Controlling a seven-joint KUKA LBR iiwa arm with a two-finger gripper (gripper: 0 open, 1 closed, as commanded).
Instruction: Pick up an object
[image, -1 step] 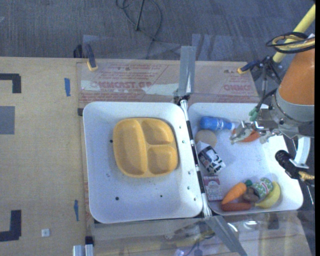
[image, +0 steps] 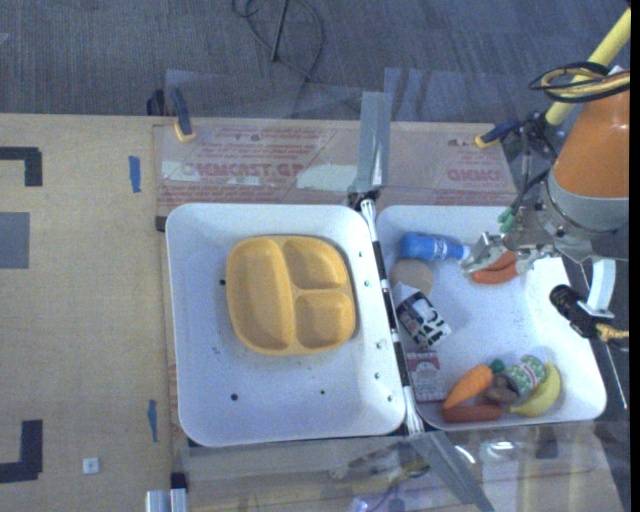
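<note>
My gripper (image: 507, 250) hangs over the back of the right bin (image: 560, 330), under the grey wrist with its orange band. A small orange-red piece (image: 497, 269) lies right beneath it, partly covered by it. To the left lies a blue bottle (image: 430, 246) on its side, with a tan rounded lump (image: 412, 275) just in front of it. A black-and-white packet (image: 422, 322) sits near the bin's left wall. At the front lie a carrot (image: 467, 385), a yellow banana (image: 541, 393) and a green and pink item (image: 520, 375).
The left bin (image: 200, 390) holds a yellow divided plate (image: 290, 295). A red-and-white packet (image: 426, 381) lies at the right bin's front left corner. A black fitting (image: 572, 308) sticks out at the right bin's edge. Cables hang by the arm at top right.
</note>
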